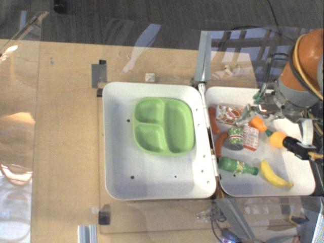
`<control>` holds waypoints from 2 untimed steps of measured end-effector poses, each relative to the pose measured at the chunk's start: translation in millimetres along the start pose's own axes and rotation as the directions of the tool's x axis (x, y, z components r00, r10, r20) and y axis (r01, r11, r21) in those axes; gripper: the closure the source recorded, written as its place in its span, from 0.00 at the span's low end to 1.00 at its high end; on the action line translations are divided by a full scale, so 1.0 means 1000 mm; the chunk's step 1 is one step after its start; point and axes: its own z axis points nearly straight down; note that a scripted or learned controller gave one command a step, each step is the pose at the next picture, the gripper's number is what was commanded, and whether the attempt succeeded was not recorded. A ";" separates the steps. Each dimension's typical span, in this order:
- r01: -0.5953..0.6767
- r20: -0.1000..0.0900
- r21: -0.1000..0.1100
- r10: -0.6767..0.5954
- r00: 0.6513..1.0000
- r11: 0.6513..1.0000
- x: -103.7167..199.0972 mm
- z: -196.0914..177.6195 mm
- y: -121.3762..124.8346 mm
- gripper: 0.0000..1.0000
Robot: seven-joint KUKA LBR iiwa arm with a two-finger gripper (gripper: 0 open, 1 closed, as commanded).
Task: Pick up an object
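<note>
Arm comes in from the right edge, wrist over the upper right of the right bin [304, 190]. Gripper [254, 113] sits low among the clutter at upper middle of that bin. Can't tell its state; the tip is lost against the items under it. Nothing visibly held.

Nearest candidate: small orange piece [258, 123], touching or just below-right of the tip. Looks like a carrot-type toy, short, long axis running upper left to lower right. My read: that's the likely target, and the move is a short drop with almost no lateral travel.

Other items in the right bin:
- red-and-white packet [229, 114], just left of the tip
- round can [234, 137] with a red-and-white carton [250, 137] beside it, below the tip
- orange-yellow fruit [276, 138], lower right of the tip
- green bottle [238, 167], lying roughly horizontal, lower part of bin
- banana [275, 175], lower right, axis upper left to lower right, well apart from the tip

Left bin [119, 181] holds only 1 green 3-compartment tray [164, 126].

Risk: items near the tip are packed tight, so a neighbour could get nudged or grabbed too.
</note>
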 end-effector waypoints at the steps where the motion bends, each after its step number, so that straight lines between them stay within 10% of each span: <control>1: -0.194 0.002 -0.005 0.194 0.981 0.981 -0.054 0.081 0.038 0.00; 2: -0.142 0.003 -0.010 0.142 0.990 0.990 -0.065 0.105 0.085 0.00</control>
